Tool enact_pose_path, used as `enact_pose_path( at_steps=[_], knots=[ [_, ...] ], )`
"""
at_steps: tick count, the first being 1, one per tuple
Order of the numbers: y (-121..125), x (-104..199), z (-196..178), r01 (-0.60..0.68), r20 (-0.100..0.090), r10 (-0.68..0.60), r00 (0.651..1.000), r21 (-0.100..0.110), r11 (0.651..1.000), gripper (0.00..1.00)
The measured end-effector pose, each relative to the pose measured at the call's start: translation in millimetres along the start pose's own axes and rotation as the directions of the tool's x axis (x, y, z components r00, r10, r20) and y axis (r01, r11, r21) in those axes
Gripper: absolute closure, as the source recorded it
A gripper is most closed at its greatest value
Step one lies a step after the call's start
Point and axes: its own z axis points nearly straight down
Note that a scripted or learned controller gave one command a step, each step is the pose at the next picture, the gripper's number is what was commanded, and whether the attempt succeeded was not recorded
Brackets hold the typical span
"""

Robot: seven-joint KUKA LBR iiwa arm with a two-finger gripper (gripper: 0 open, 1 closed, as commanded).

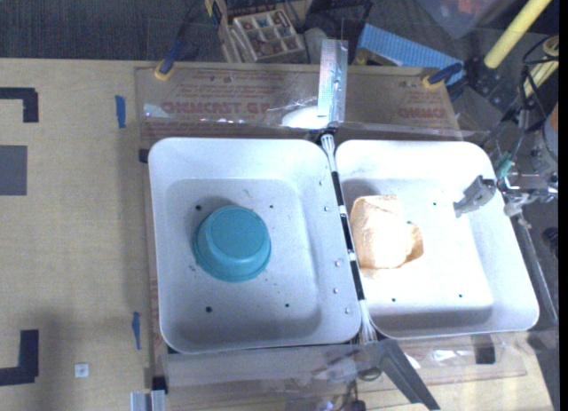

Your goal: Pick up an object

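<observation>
We see two candidates for picking, one in each bin. In the left bin (169,169) sits a teal bowl (232,241), round and turned upside down, its flat base facing up and its wider rim resting on the bin floor a little left of the middle. In the right bin (497,303) lies a pale orange lump (383,232), soft and crumpled in outline, lighter at its far end and more peach toward the near right; we cannot tell what it is made of. It rests on the floor of its bin close against the left wall, next to the divider where the two bins meet.

The gripper (473,194) shows at the right bin's far right, over the sloping wall near the rim, as a small grey metal piece pointing left and slightly nearward. It is too small and blurred for us to make out how it is set, so we cannot tell that. Nothing is visible in its grasp.

The orange lump lies left of the gripper and slightly nearer, apart from it, with bare white floor between them. The teal bowl is well apart, far to the left across the divider.
</observation>
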Motion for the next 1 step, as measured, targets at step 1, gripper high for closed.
enact_pose_path(
  at_steps=[1],
  knots=[
    [12.3, 59.1, 119.6, -0.126, 0.001, 0.126, 0.992, 0.001, 0.992, 0.0]
  ],
)
